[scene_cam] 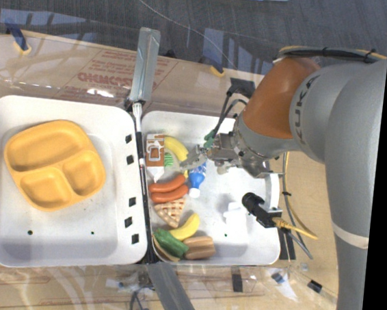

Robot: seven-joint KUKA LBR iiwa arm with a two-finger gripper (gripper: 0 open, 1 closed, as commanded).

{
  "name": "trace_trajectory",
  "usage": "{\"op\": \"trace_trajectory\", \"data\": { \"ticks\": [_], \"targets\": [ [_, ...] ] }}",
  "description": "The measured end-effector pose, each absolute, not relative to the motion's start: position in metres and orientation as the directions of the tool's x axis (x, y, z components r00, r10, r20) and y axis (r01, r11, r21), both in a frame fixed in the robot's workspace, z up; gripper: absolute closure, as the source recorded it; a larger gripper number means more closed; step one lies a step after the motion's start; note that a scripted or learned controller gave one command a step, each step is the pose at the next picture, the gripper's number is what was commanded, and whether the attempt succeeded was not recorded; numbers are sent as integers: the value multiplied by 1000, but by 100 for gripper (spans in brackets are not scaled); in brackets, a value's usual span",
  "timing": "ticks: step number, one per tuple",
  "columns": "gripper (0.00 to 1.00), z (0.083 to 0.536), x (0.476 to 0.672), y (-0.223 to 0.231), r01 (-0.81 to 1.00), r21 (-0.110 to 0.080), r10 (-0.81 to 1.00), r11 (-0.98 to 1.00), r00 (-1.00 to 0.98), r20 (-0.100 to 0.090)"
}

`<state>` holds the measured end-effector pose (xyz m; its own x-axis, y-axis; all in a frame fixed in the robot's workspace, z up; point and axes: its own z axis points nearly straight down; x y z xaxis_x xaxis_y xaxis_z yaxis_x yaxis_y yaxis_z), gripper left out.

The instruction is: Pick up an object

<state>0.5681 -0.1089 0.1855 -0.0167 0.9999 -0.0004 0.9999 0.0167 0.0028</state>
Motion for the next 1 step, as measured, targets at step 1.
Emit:
{"op": "trace_trajectory", "data": {
  "ticks": [1],
  "targets": [
    [0, 123, 606, -102, 999, 25, 999, 44, -44, -8]
  ]
}}
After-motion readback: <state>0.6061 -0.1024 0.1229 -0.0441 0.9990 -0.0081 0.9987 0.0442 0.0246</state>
